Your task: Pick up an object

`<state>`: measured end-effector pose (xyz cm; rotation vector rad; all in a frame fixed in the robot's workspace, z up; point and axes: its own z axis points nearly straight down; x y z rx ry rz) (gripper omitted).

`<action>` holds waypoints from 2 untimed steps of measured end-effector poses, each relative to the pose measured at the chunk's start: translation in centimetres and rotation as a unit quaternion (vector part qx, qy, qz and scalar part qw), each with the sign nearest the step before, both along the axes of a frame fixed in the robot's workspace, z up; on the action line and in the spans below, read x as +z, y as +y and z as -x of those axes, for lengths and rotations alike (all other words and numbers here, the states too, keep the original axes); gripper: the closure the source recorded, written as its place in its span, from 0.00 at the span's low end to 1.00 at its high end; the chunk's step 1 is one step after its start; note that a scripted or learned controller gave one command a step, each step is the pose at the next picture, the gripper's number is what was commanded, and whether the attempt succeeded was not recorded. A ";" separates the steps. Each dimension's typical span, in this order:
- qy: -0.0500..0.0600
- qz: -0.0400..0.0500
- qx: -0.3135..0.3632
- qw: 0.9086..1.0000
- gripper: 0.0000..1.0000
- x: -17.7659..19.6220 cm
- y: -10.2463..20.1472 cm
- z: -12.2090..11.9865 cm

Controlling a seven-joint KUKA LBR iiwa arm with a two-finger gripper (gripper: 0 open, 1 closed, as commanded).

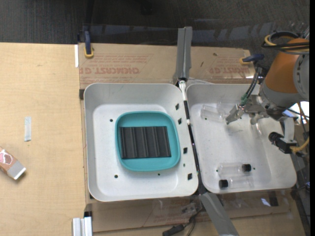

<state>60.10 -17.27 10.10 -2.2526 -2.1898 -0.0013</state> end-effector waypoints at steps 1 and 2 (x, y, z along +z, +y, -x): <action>0.000 0.000 0.000 1.000 1.00 0.9 -0.1 0.0; 0.000 0.000 0.000 1.000 0.00 0.9 -0.1 0.0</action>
